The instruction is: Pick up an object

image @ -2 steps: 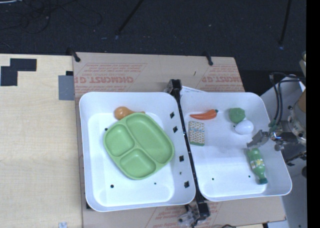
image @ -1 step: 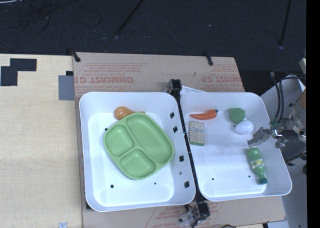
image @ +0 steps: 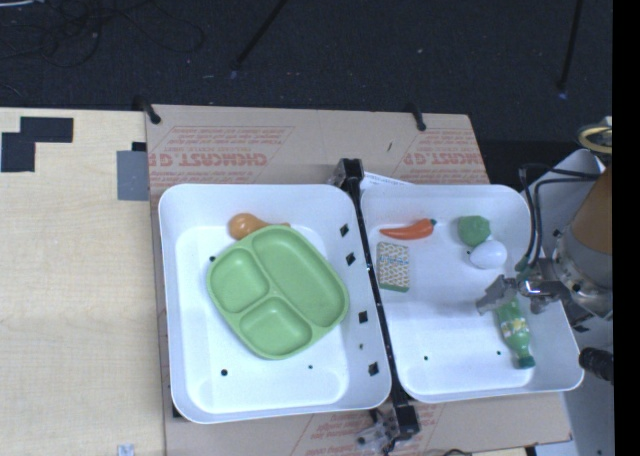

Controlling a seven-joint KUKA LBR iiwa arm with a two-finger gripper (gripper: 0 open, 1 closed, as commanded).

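A: Where is the metal two-finger gripper (image: pixel 510 294)?

B: At the right bin's (image: pixel 450 384) right side, low over the small green plastic bottle (image: pixel 516 335). I cannot tell whether it is spread or clenched.

A: Holding the bottle?

B: Nothing shows between its tips; the bottle lies flat just below it, probably the intended pick.

A: Further out?

B: A white ball (image: pixel 488 255) and green lump (image: pixel 474 229) just above; a carrot (image: pixel 408 230) and patterned card (image: pixel 393 266) to its left; beyond them, a green divided plate (image: pixel 277 290) in the other bin.

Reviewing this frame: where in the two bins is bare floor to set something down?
Right bin: bare middle and front, between patterned packet and green bottle. Crowded along the back: carrot, green ball, white ball, gripper. Left bin: green tray covers most; front strip bare.
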